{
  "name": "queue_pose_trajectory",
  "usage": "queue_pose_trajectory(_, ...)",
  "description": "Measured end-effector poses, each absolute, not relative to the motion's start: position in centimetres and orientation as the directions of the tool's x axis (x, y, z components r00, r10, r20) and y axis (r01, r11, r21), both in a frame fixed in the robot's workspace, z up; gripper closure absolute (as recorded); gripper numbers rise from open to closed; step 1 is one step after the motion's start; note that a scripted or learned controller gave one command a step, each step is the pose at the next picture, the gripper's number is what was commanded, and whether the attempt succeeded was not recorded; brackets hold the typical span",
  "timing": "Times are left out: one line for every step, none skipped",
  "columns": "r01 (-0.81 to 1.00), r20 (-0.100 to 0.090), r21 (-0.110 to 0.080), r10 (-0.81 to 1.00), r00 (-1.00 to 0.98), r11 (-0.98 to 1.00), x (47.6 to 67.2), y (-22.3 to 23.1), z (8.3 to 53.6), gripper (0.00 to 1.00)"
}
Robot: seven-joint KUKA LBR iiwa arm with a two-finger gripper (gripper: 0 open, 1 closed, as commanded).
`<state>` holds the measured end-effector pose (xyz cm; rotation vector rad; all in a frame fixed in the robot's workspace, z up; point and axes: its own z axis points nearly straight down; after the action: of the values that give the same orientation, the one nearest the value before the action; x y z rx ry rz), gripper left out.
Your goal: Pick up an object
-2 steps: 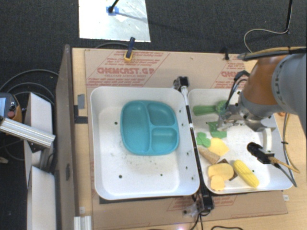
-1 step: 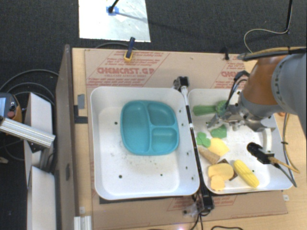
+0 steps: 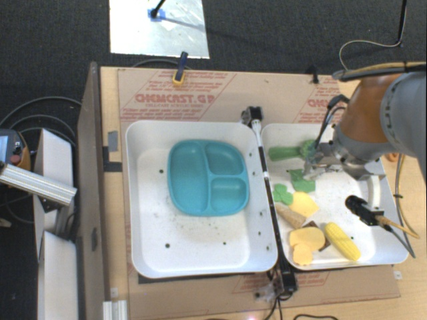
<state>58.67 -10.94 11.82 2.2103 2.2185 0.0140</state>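
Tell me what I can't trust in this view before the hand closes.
- Hand: finger state unreadable, blurred against the wrist.
- Long green plastic vegetable: right end hidden by the hand.
- Tan wedge-shaped piece: partly covered by the pale yellow slice.

We see dark grey carpeted floor around bench. Shiny silver square sheet lies on floor at top. Flat brown cardboard panel with red lettering covers bench top. Black cables loop at left, beside white metal frame.
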Motion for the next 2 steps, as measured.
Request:
queue_pose_trajectory(1.000,-0.001,0.012,1.000,-0.004,0.004,58.6,-10.9,11.8,0.00)
queue_pose_trajectory(1.000,0.000,-0.001,1.000,-0.004,0.004,59.3,-10.4,8.3,0.00)
